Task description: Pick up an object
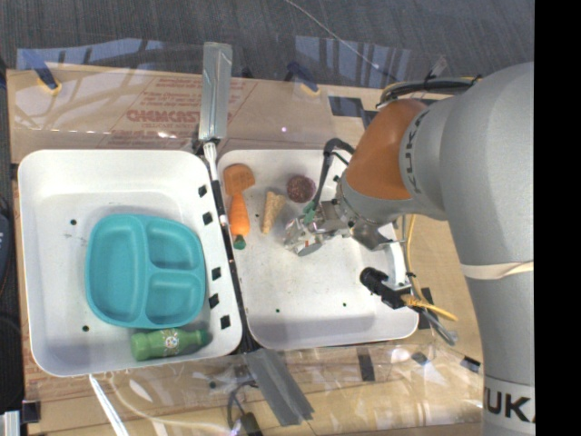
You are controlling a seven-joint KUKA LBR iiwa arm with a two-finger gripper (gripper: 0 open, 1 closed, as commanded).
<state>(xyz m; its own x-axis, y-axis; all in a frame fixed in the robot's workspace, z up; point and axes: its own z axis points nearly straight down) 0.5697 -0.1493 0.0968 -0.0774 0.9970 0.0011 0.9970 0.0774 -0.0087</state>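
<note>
Far to the left of the jaws, in the left bin (45, 243), a teal divided plate (145, 268) lies with a green bottle (168, 341) just below it. The gripper (304, 234) hangs low over the right bin (309, 321); I cannot tell how its jaws stand. Just left of them lie a carrot (238, 216) and a tan cone (271, 210), with a dark red ball (301, 187) close above.

Faint red print on the cardboard sheet (136, 107) read "CHEMCAST"; white letters "UK" stood on the arm's base (508, 407).
</note>
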